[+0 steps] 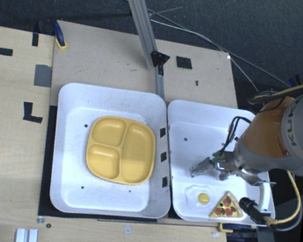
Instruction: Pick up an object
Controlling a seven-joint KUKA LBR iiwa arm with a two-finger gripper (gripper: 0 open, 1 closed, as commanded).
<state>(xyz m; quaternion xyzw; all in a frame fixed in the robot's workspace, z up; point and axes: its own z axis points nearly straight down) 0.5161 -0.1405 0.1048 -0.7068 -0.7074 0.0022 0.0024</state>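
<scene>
A toy fried egg [199,197] lies on the floor of the right bin [195,123], near its front edge. Beside it on the right lies a toy pizza slice [226,206]. My gripper [207,168] hangs just above and behind the egg, pointing left, with its two grey fingers [201,167] spread apart and nothing between them. The orange band of the arm sits to the right of it. In the left bin [75,113] rests a yellow divided plate [120,149].
A metal pole [147,28] slants from the top of the view down to the gap between the bins. Cables run across the dark floor at the back and right. A blue-and-yellow clamp [59,36] sits at the bench's back left corner.
</scene>
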